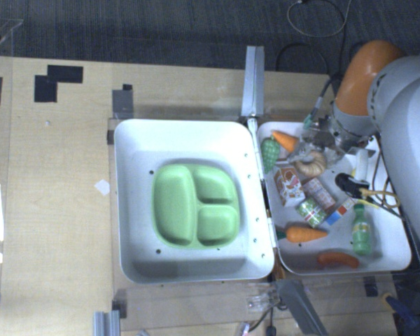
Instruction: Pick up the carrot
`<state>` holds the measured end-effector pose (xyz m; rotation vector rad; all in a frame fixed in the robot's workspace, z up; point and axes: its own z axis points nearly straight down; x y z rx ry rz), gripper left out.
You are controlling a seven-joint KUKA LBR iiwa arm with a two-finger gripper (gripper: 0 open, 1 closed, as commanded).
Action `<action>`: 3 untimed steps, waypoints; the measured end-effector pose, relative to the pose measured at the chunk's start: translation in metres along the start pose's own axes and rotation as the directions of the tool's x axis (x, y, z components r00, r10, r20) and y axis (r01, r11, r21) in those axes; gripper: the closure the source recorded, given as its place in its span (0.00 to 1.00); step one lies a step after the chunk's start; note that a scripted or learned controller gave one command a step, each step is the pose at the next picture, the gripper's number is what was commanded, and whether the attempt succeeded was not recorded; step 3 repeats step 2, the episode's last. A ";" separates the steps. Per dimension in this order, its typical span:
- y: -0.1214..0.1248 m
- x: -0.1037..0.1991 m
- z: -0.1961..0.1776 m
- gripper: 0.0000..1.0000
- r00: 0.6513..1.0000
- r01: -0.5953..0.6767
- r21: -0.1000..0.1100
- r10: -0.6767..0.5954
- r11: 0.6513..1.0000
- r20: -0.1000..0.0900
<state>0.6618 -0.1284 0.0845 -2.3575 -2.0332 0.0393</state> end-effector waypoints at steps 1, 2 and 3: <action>0.000 0.001 -0.011 1.00 1.000 0.008 0.000 -0.008 1.000 0.002; -0.010 0.092 -0.117 1.00 0.991 -0.137 -0.044 0.137 0.990 -0.008; -0.010 0.092 -0.117 1.00 0.991 -0.137 -0.044 0.137 0.990 -0.008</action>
